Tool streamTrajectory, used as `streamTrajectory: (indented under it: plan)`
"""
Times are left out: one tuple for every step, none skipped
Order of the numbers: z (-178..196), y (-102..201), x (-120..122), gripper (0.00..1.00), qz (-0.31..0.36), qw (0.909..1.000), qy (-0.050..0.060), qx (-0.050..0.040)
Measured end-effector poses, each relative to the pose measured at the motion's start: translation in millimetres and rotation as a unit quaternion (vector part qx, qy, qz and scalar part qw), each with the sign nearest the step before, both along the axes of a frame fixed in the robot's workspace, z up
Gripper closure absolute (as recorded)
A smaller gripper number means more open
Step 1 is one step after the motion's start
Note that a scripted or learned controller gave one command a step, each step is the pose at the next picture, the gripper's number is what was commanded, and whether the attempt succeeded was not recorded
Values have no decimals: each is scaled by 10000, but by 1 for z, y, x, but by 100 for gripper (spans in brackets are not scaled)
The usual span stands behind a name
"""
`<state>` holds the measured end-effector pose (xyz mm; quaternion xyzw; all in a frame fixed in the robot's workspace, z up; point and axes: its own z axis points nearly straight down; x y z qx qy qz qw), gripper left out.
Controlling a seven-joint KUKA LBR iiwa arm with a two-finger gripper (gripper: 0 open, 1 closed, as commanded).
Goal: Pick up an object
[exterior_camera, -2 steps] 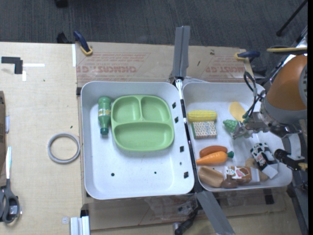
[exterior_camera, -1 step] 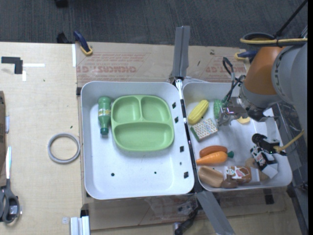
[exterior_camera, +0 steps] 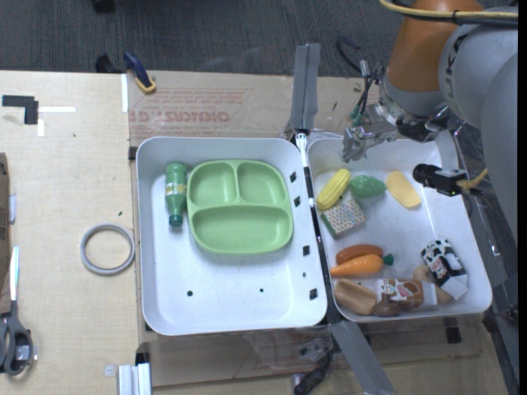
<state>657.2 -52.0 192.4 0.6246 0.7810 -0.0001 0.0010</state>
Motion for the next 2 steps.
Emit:
streamTrajectory:
  plan:
    - [0, 0, 0, 0, -4, 10000, 5, -3]
    - [-100, -49, 2, 0, 149, 9999, 2, -4]
